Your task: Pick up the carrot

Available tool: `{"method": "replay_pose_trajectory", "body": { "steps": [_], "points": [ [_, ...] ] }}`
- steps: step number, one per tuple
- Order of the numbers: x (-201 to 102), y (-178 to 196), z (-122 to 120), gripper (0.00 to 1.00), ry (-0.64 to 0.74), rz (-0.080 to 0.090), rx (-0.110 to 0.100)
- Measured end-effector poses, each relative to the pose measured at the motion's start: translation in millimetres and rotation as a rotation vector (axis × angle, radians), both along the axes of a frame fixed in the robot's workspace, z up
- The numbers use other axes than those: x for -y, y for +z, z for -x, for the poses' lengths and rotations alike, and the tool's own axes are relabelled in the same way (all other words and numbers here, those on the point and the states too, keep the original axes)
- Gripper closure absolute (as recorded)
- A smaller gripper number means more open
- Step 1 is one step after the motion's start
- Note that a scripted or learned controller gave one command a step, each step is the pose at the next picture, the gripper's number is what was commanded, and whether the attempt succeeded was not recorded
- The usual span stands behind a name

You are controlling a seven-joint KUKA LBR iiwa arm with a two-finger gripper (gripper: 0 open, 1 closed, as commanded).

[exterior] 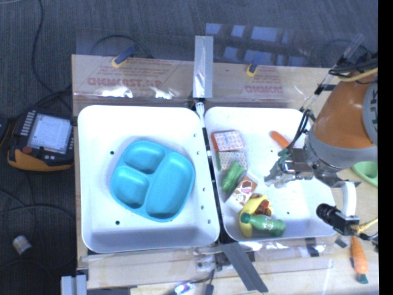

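Gripper (pixel 277 176) jaws unclear, carrot (pixel 280 139) partly hidden behind arm (pixel 344 125)

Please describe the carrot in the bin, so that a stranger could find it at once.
Look in the right white bin, near its far wall. A small orange carrot lies there alone on the white floor, just beyond the tool. The other items nearby are green, yellow or boxed.

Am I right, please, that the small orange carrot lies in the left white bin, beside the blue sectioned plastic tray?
Not quite. In the camera view the small orange carrot lies in the right white bin, near the gripper; the blue sectioned plastic tray sits in the left white bin.
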State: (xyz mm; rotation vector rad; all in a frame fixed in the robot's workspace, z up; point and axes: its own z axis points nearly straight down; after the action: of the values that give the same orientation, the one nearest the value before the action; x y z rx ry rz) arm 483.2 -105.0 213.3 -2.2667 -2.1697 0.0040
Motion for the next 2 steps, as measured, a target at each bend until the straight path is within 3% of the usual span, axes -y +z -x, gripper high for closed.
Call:
{"method": "replay_pose_trajectory", "body": {
  "steps": [1,2],
  "points": [
    [0.0,-0.1,0.1,0.00,0.000,0.000,0.000],
    [76.9,-21.6,-75.3,0.00,-0.271,0.006,0.000]
  ]
}}
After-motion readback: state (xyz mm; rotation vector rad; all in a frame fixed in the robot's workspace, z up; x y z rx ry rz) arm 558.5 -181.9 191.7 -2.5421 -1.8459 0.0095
